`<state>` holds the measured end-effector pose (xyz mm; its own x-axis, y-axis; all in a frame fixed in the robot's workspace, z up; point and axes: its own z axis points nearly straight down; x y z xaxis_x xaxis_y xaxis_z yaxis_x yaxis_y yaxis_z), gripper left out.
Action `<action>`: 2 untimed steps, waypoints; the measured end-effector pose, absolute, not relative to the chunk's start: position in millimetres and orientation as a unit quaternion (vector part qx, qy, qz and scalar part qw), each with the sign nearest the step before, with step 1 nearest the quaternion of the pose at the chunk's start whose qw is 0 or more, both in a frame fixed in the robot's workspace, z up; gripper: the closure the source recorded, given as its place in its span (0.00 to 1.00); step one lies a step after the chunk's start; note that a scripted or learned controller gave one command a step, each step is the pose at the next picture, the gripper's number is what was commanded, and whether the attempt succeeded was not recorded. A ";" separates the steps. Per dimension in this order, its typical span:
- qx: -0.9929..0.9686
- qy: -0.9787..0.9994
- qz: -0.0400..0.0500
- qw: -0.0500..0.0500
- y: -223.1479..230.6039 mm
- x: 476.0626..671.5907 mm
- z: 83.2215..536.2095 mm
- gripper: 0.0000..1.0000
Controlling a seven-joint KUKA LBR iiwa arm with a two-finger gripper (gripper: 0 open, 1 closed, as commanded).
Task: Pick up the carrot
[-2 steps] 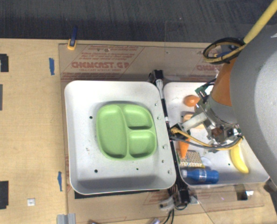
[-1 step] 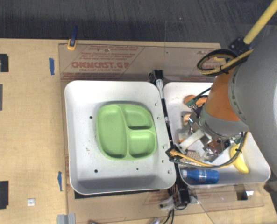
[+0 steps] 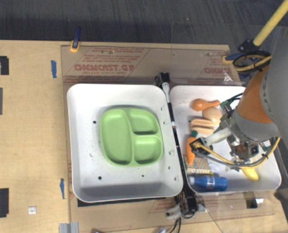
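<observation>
The carrot (image 3: 189, 154) is a small orange piece with a green top, lying near the left wall of the right bin (image 3: 182, 130). Part of it is hidden under robot hardware. My gripper (image 3: 241, 152) hangs low over the middle of the right bin, to the right of the carrot and apart from it. Cables and the wrist hide its tip. I see nothing held.
The right bin also holds an orange drumstick-shaped toy (image 3: 204, 103), a bread roll (image 3: 212, 113), a hot dog (image 3: 202, 125), a patterned flat piece (image 3: 200, 167), a blue bottle (image 3: 209, 182) and a yellow banana (image 3: 250, 173). A green divided plate (image 3: 115, 136) lies in the left bin (image 3: 80, 130).
</observation>
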<state>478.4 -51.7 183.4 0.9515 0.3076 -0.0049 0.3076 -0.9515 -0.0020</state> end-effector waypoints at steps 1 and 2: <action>-0.985 -0.171 0.003 0.003 14.9 479.4 183.3 0.00; -0.995 -0.101 0.002 0.000 -83.1 490.7 183.8 0.00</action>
